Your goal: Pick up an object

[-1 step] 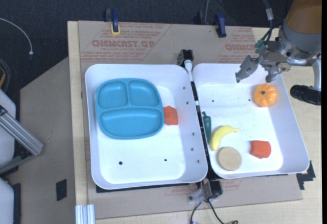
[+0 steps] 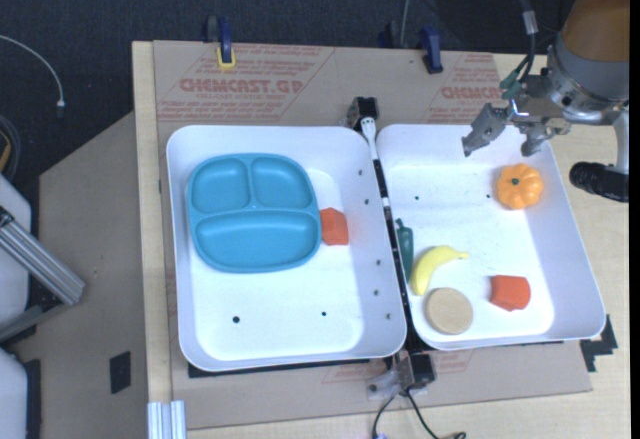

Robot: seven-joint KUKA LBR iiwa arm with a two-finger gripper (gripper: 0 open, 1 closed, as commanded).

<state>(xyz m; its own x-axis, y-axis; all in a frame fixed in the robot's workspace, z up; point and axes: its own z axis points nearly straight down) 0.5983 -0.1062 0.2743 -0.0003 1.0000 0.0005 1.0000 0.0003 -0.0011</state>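
Overhead, claw (image 2: 507, 135) spread wide, holding nothing; two white bins (image 2: 275, 327) on cardboard-topped bench (image 2: 300, 77).

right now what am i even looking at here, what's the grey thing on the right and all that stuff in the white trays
This is one camera fixed above a workbench, looking down at a slant. The grey and orange thing at the right is a robot arm; its tool, a two-finger grasper, hangs open over the right bin with nothing between its fingers. Its job is to pick up an object.

The right bin holds a small toy pumpkin, a toy banana, a round tan disc, a red toy piece and a green piece by the left wall. The left bin holds a blue divided plate with an orange block beside it.
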